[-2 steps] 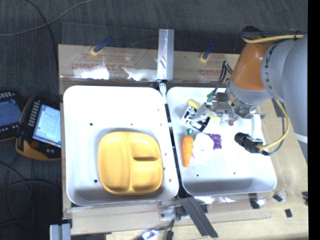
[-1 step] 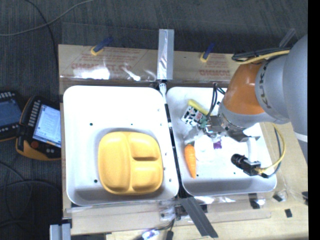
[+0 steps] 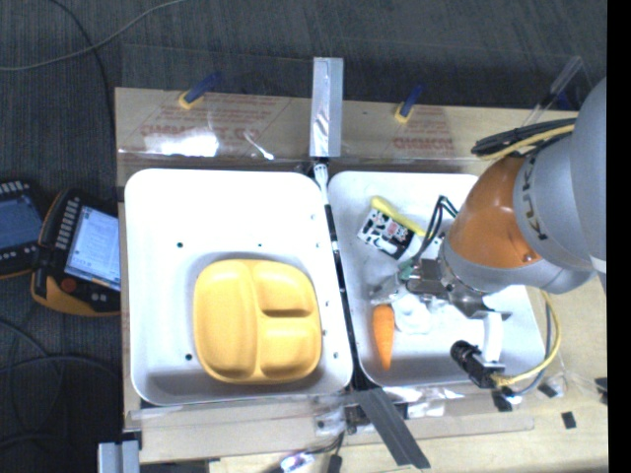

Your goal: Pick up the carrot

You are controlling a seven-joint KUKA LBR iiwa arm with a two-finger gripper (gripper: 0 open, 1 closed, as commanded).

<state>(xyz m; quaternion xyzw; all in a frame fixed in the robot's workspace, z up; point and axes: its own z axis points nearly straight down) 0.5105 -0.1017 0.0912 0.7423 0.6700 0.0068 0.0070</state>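
Note:
The orange carrot [image 3: 383,335] lies lengthwise in the right bin [image 3: 426,183], close to its left wall and near the front. My gripper [image 3: 412,305] hangs low over the bin just to the right of the carrot's upper end, under the orange wrist band [image 3: 498,227]. The arm body covers much of the bin's right half. Nothing is visibly held.
A small black, white and yellow packet [image 3: 388,228] lies at the back of the right bin. A yellow divided tray [image 3: 258,318] rests in the left bin [image 3: 163,220]. A handheld pendant [image 3: 79,254] sits off the bench to the left.

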